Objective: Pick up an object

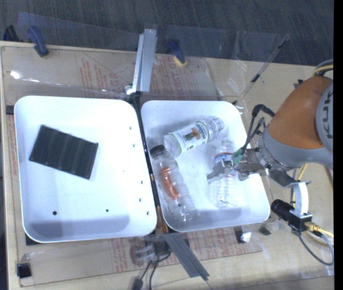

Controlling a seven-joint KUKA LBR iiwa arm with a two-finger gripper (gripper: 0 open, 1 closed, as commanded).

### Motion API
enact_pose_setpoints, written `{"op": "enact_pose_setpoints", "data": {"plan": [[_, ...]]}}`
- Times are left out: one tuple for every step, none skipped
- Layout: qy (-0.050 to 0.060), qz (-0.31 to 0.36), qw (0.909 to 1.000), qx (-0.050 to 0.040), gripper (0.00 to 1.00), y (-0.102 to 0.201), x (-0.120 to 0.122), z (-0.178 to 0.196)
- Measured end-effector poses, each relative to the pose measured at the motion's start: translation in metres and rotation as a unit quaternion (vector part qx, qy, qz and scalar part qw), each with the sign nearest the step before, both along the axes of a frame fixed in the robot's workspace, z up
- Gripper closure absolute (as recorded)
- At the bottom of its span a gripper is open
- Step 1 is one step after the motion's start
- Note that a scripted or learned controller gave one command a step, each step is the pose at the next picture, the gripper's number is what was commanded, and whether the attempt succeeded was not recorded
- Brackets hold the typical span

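Since the task is to lift any one thing, what matters is what lies nearest the jaws (227,169), and that is the clear bottle (224,183) on the right side of the right bin (177,109). It lies on the bin floor with its long axis running roughly from the far side toward the near rim, cap end pointing away. The jaws sit right at its upper part, reaching in from the right, so they cross the bottle rather than run along it. Whether they are spread, closed, or already pinching the bottle I cannot tell; the metal blurs into the clear plastic there.

Two other bottles share the bin: a labelled bottle (193,136) lying slantwise toward the far wall, and an orange-flecked bottle (172,186) along the left wall, dark cap at its far end. Both lie left of the jaws, the second farthest away. A dark flat pad (64,151) rests in the left bin (74,104), well apart, and would need a long reach across the worktop (68,65).
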State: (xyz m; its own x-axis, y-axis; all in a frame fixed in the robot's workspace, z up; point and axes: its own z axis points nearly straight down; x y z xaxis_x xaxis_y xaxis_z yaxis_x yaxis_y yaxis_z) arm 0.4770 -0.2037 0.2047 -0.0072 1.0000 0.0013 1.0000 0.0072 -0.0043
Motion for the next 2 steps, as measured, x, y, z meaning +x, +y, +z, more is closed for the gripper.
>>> {"op": "enact_pose_setpoints", "data": {"plan": [[-0.001,0.085,0.9964,0.0000,0.00,-0.005,0.080,-0.080],[-0.002,0.032,0.9995,-0.0004,0.00,-0.006,0.131,-0.093]]}}
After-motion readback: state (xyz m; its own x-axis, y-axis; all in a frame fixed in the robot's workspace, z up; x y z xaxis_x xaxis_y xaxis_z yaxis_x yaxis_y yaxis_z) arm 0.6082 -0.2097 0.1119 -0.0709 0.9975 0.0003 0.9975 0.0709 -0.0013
